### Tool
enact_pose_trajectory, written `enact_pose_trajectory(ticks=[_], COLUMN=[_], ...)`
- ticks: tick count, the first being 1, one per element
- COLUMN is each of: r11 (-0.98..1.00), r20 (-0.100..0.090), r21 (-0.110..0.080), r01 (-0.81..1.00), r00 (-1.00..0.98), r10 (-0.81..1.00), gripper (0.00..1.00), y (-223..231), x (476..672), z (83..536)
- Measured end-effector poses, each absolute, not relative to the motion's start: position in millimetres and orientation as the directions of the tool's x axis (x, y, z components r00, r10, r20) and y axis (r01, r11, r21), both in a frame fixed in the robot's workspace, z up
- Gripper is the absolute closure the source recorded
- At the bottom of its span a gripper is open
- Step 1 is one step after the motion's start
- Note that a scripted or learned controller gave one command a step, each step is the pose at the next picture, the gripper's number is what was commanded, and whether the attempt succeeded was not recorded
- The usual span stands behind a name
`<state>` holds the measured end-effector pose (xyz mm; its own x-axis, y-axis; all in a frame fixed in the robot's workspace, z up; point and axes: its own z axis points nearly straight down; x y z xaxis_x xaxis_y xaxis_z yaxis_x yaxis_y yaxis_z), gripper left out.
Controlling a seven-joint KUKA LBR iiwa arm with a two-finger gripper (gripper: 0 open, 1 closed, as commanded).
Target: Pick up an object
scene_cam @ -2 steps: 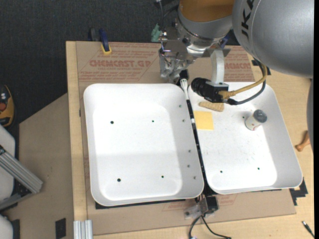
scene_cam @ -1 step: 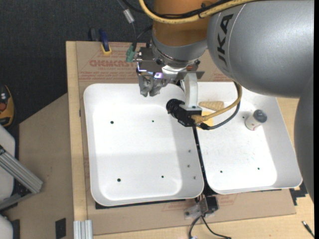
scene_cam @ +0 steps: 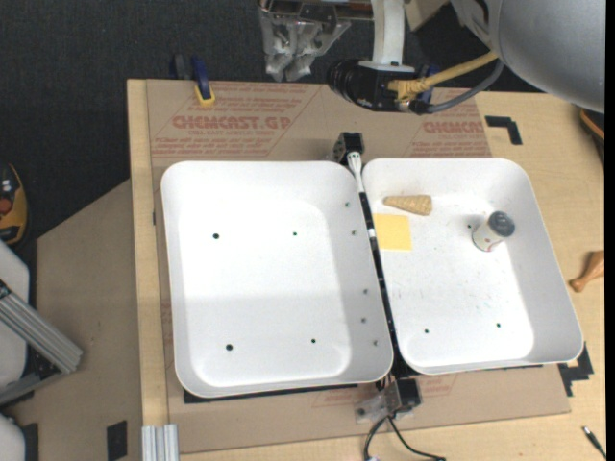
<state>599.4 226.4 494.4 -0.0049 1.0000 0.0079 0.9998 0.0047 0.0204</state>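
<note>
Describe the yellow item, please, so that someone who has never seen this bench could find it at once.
Look in the white bin on the view's right, along the wall it shares with the other bin. A yellow square lies there, just nearer the camera than a tan cone. It alone is flat and bright yellow; the cone and the grey-topped knob are solid shapes.

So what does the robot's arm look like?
The arm is big, smooth and rounded, light grey all over, with part of some dark lettering near the top edge of the picture. The gripper at its end is shiny silvery metal, hanging under a darker boxy mount.
</note>
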Motion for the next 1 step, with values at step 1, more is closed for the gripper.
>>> enact_pose_trajectory(ticks=[1], r11=[0.004], r20=[-0.003], r21=[-0.012], r01=[1.000], r00=[-0.004], r10=[1.000], gripper=[1.00], y=[224.8], x=[519.3], z=[417.3])
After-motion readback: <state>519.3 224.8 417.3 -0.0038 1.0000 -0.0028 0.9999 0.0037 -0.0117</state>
